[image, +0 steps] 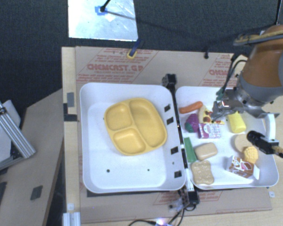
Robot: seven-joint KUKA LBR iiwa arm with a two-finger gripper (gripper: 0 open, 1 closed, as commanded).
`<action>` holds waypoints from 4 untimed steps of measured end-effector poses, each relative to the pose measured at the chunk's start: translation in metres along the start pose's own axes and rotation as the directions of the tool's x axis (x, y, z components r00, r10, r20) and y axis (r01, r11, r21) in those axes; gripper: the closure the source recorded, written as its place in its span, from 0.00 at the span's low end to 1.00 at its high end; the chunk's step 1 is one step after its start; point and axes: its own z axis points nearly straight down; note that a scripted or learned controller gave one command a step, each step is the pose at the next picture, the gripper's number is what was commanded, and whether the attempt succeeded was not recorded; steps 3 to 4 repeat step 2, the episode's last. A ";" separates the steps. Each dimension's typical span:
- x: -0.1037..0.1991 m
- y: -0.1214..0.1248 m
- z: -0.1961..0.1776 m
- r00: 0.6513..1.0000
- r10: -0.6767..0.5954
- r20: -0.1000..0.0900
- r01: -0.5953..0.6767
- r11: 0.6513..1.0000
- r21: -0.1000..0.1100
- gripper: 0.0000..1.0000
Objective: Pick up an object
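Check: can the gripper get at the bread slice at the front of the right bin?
Probably yes. The bread slice lies uncovered near the bin's front-left corner; only a tan bun crowds it, and the gripper is above the same bin.

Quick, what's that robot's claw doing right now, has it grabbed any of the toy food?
Gripper: low over the right bin, near the purple grapes; whether it is open, closed or holding anything cannot be told.
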 end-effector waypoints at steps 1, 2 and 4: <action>0.002 0.006 0.018 1.000 0.000 0.001 0.000 1.000 0.001 1.00; -0.001 0.002 0.017 1.000 0.003 0.001 -0.003 1.000 0.001 1.00; -0.001 0.002 0.017 1.000 0.003 0.001 -0.003 1.000 0.001 1.00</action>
